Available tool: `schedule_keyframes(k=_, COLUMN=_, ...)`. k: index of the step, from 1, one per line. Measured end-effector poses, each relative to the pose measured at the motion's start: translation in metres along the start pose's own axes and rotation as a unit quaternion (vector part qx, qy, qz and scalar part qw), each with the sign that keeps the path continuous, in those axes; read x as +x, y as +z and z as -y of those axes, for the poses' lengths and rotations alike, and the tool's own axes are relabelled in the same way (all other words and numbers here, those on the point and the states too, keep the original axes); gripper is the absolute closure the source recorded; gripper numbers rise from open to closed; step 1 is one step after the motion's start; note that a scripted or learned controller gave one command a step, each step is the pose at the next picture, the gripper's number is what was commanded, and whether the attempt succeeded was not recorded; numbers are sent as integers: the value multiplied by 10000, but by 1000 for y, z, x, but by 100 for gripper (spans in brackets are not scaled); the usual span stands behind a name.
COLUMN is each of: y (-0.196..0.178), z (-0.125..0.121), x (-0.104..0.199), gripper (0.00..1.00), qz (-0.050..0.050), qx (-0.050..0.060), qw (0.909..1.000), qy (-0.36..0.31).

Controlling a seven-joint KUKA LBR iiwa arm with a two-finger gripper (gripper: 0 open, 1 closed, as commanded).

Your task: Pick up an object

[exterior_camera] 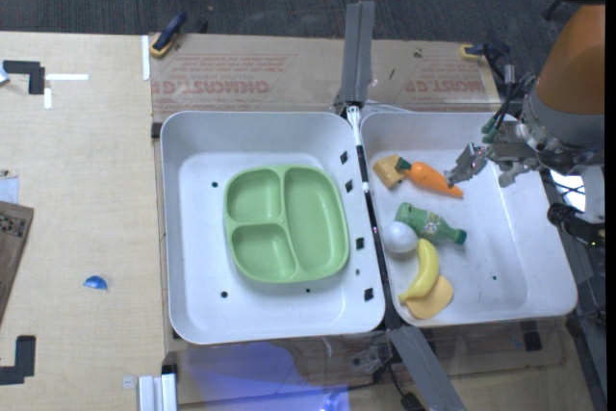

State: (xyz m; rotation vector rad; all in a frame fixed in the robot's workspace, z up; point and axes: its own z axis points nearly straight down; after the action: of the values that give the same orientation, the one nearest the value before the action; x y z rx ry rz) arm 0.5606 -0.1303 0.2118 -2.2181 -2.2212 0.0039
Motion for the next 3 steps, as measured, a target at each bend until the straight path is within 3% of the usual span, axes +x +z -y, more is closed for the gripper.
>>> schedule_keyframes(k=1, y=8, z=-29, x=-33, gripper=0, qz=6, qx=-13, qw=9999, qy=-109)
schedule_keyframes(k=2, y=119, z=-58, x=10, gripper=0, qz=8, qx=-25, qw=10000, qy=-50)
schedule_keyframes(k=3, y=120, z=-38, x=-7, gripper=0, qz=3, qx=-11, qw=10000, qy=-32)
